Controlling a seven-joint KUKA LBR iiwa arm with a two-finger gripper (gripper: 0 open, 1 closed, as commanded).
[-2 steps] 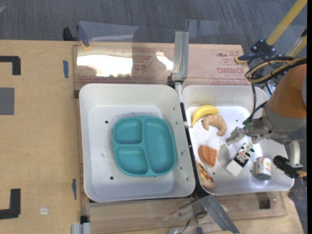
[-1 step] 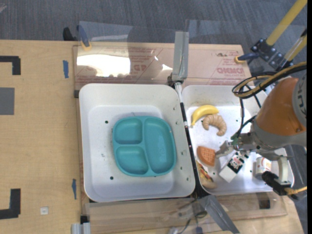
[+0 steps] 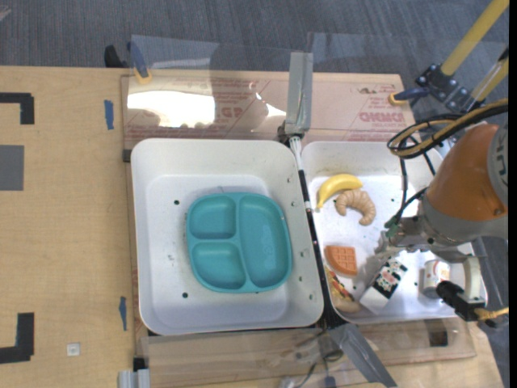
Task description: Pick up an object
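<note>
Grey carpet fills the top of the view, and below it lies a light wooden bench (image 3: 65,217) with black corner marks and small strips of blue tape. On the bench, left of the middle divider, sits the left shallow white plastic bin (image 3: 153,176). In the centre of this bin rests a teal plastic plate with three compartments (image 3: 239,242).

Behind both bins lies a flat sheet of brown cardboard (image 3: 355,103) under clear plastic film. It carries red printed writing, but the letters appear upside down and too small to read.

Just right of the left bin stands the right shallow white plastic bin (image 3: 367,156). Near its back left corner lies a yellow toy banana (image 3: 338,186), and a tan toy croissant (image 3: 358,204) touches the banana on its right side. In front of the croissant is an orange toy waffle with a square grid (image 3: 341,258).

Right of the waffle lies a small white box with black and red print (image 3: 388,280); the print cannot be read.

The two-finger gripper (image 3: 386,253) of the grey arm with the orange band (image 3: 468,176) hangs right above this box, between the waffle and the box. I cannot tell how the claw stands. Further right in the same bin lies a small white object with a red spot (image 3: 434,275).
</note>
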